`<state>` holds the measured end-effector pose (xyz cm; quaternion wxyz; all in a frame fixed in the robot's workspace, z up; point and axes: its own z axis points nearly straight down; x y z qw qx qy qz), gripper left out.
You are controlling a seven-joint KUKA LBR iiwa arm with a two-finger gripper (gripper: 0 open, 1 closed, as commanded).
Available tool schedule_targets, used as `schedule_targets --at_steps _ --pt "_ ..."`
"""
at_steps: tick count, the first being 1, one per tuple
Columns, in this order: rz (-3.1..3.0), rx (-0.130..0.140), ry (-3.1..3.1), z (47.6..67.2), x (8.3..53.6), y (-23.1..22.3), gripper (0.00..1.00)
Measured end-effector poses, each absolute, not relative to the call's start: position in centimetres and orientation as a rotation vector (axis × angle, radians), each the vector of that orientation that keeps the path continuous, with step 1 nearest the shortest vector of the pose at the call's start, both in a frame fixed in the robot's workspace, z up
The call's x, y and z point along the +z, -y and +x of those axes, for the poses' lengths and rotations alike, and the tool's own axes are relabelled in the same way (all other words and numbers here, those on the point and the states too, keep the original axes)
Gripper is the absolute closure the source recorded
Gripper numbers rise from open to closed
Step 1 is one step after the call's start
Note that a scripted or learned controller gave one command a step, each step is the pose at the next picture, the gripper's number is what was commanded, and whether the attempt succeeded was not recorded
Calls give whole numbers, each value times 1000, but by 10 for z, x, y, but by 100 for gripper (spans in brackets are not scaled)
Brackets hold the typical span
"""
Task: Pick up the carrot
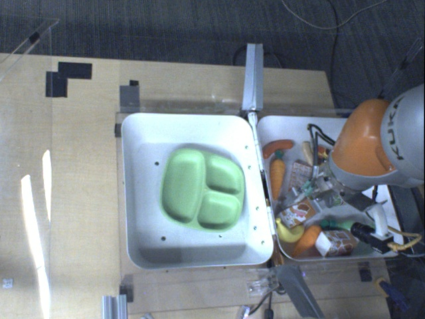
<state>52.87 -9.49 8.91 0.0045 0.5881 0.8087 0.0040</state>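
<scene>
The carrot (pixel 277 177) is orange with a small green top. It lies lengthwise along the left wall of the right bin (pixel 265 208), just below a red sausage (pixel 277 147). My gripper (pixel 313 191) hangs low over the middle of that bin, a short way right of the carrot and slightly nearer the front, above a pile of small packets. The grey wrist and the orange band (pixel 364 141) hide the bin's right half. Nothing visibly sits in the gripper.
The left bin (pixel 143 178) holds a green divided plate (pixel 202 188). In the right bin's front lie a yellow banana (pixel 287 232), a rounded orange item (pixel 306 241), a white-and-brown box (pixel 335 243) and a snack packet (pixel 295 214). A metal post (pixel 252 78) stands between the bins.
</scene>
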Motion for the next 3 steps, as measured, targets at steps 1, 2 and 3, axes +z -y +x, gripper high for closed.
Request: schedule_targets --at_steps 1,2,3 --pt "1857 6 -2529 508 185 30 0" --pt "2027 13 -2383 496 89 109 0" --pt "1531 16 -2728 493 90 155 0"
